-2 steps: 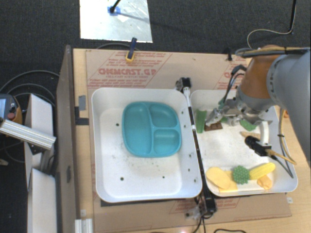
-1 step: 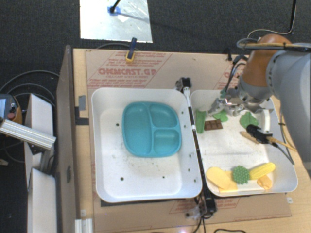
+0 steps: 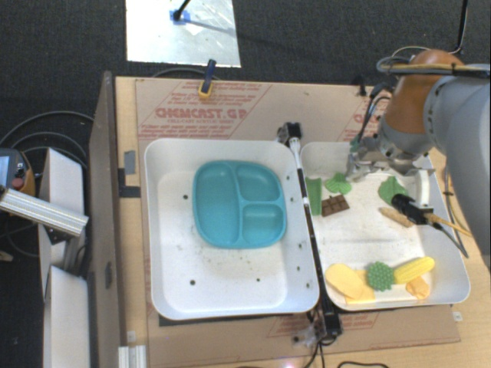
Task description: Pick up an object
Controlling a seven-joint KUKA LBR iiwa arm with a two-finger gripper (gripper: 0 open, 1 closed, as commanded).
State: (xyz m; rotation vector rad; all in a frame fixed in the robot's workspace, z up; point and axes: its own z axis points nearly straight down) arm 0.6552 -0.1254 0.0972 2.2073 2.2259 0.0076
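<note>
Inside left bin (image 3: 170, 286), one teal plate (image 3: 238, 205).

In the right bin (image 3: 368, 240) the middle lies open — chocolate (image 3: 334, 205) and greens (image 3: 337, 182) crowd its far end, corn (image 3: 414, 268) its near wall. Left bin (image 3: 184, 282) — plate (image 3: 238, 204) fills the centre.

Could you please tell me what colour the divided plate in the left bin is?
The divided plastic plate is teal blue, clearest in the camera view.

A divided plate (image 3: 238, 204) lay in the left bin (image 3: 165, 228), left of the chocolate bar (image 3: 334, 205) in the right bin (image 3: 368, 232). A leaf (image 3: 337, 183) lay just behind that bar. A corn cob (image 3: 414, 268) and broccoli floret (image 3: 379, 275) lay before it, rightward.
</note>
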